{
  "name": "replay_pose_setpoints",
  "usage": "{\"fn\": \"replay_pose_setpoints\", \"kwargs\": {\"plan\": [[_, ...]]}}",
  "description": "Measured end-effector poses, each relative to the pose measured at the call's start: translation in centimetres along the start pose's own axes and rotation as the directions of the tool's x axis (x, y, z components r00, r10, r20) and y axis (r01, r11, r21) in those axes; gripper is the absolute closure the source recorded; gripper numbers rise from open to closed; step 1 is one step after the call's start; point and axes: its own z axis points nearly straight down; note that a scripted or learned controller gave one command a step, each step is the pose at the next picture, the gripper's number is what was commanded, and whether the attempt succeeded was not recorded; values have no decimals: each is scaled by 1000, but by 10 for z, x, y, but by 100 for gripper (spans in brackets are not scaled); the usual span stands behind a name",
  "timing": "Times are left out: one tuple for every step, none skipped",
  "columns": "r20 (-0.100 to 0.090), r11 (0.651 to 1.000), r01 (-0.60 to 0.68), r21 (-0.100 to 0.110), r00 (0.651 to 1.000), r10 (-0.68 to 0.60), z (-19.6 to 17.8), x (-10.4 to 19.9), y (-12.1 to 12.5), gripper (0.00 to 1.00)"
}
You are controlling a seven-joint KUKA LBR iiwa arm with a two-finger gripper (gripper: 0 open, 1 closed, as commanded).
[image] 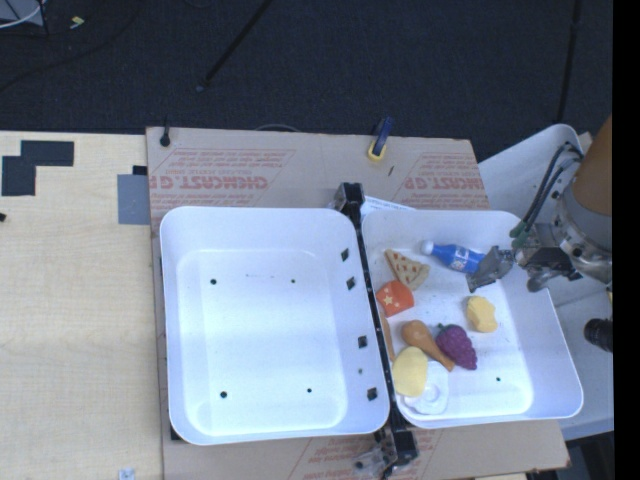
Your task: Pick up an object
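Observation:
The right bin [545,388] holds several toy foods. A blue bottle [452,256] lies at the back, with a waffle-patterned wedge [406,267] and a red piece [396,298] left of it. Toward the front lie a pale yellow lump [481,314], purple grapes [457,346], an orange drumstick [424,339] and a yellow lemon [410,371] resting on a white piece [432,398]. My gripper [515,269] hovers over the bin's right side, just behind the yellow lump and right of the bottle's end. It is open, with nothing between its fingers [487,267].
The left bin [175,268] sits beside the right one, with black clips along the shared wall [365,298]. Both rest on a cardboard sheet [250,173]. A blue and yellow clamp [379,140] stands at the back. Cables [550,183] run along the arm.

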Motion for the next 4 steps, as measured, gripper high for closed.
{"fn": "replay_pose_setpoints", "kwargs": {"plan": [[-4,1000,-4,15,1000,4,132,-40,-40,0],[-5,1000,10,-3,1000,-10,90,61,3,0],[-2,1000,-3,3,1000,3,187,45,-47,0],[-3,1000,-9,-2,1000,9,174,44,-44,100]]}}
